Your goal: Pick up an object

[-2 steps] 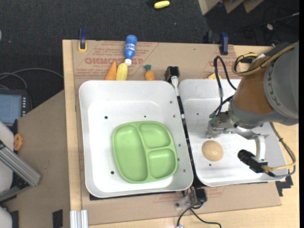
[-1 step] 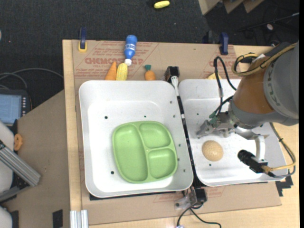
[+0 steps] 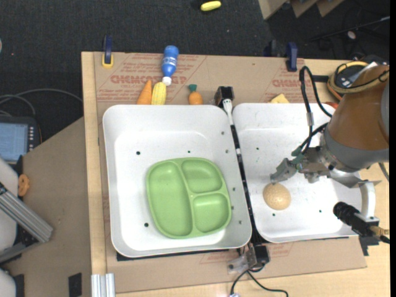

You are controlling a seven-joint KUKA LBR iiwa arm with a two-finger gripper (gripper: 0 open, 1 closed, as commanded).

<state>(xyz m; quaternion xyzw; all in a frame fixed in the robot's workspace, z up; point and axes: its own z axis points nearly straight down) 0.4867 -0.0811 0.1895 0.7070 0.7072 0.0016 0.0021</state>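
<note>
A tan, egg-shaped object point(image 3: 276, 196) lies in the right bin point(image 3: 266, 135), near its front left. My gripper point(image 3: 279, 173) hangs just above and behind it, pointing down and to the left, with nothing visibly held. The grey arm with its orange band point(image 3: 362, 119) reaches in from the right over this bin.
The left bin point(image 3: 136, 129) holds a green divided plate point(image 3: 189, 197). On the bench behind the bins lie a blue and white bottle point(image 3: 169, 62), a corn cob point(image 3: 159, 93), two carrots point(image 3: 145, 93), a black clip point(image 3: 224, 95) and a yellow piece point(image 3: 279, 99).
</note>
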